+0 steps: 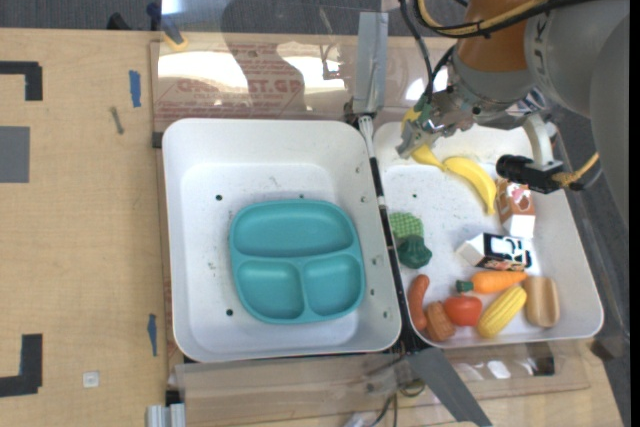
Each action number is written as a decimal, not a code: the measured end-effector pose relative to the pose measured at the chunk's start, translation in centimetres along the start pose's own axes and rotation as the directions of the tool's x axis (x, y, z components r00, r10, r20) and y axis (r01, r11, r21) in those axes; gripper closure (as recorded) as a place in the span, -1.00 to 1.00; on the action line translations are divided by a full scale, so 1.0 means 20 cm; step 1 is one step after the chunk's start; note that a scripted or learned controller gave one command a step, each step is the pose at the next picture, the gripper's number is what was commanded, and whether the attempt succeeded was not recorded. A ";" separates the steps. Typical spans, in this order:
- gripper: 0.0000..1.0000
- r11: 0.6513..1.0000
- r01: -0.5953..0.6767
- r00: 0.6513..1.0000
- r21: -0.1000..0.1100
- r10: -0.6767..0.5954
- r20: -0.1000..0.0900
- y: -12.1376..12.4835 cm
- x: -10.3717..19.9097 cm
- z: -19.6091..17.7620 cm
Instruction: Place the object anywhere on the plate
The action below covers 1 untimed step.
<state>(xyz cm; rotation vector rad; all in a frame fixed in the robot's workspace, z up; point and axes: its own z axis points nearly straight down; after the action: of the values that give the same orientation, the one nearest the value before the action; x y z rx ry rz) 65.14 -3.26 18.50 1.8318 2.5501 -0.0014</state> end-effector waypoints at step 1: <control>1.00 0.999 -0.050 0.999 0.002 0.050 -0.005 -0.04 0.41 0.00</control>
<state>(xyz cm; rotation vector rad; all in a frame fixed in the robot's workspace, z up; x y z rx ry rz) 61.73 4.27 18.47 1.8977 2.5080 0.0011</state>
